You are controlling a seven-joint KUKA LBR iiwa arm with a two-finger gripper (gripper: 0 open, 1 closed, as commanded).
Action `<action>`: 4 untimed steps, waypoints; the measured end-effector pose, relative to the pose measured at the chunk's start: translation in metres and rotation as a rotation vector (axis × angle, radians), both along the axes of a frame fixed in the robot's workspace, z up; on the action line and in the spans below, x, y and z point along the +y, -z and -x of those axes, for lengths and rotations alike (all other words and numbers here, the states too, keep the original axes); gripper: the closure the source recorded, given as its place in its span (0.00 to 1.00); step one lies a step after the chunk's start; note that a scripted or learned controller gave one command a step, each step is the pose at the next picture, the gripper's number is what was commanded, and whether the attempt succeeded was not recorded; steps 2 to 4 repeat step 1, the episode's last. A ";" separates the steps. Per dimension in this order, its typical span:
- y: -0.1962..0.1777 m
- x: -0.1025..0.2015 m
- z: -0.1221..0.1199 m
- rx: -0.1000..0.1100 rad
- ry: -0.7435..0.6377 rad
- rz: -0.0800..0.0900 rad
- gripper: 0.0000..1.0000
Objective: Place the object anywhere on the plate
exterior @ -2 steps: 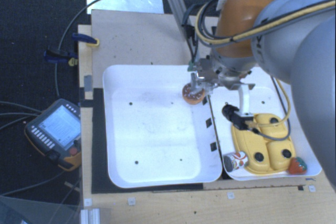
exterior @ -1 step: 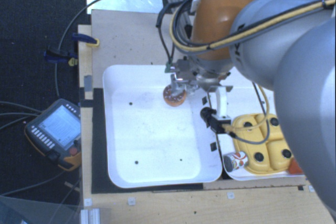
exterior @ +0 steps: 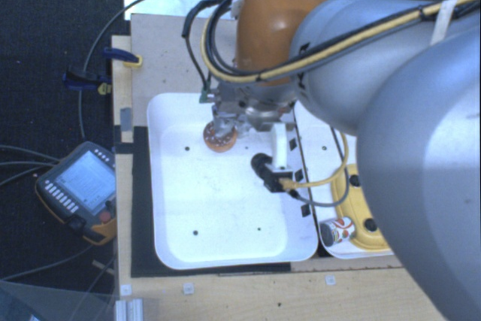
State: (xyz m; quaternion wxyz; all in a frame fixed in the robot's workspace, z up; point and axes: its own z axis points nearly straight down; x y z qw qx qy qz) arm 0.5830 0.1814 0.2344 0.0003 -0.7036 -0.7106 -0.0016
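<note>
Tan bench (exterior: 165,56), two white bins on it, left bin (exterior: 225,237), right bin (exterior: 338,250) w/ yellow plate (exterior: 368,233)

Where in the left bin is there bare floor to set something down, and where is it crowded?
The left bin has bare white floor across its near half and along its left wall. It is crowded at the far side, where the gripper hangs over a small round brown object, and at the right wall, where a black cable fitting intrudes.

Bright, even light falls from overhead; the white bin (exterior: 225,229) nearly washes out, with faint shadows. A pale glare patch sits upper left of the frame. The big grey arm (exterior: 406,86) at right looks soft, out of focus.
</note>
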 end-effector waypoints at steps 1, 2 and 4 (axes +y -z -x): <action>0.000 -0.003 0.000 0.001 0.005 0.001 0.00; 0.000 -0.003 0.000 0.001 0.005 0.001 0.00; 0.000 -0.003 0.000 0.001 0.005 0.001 0.00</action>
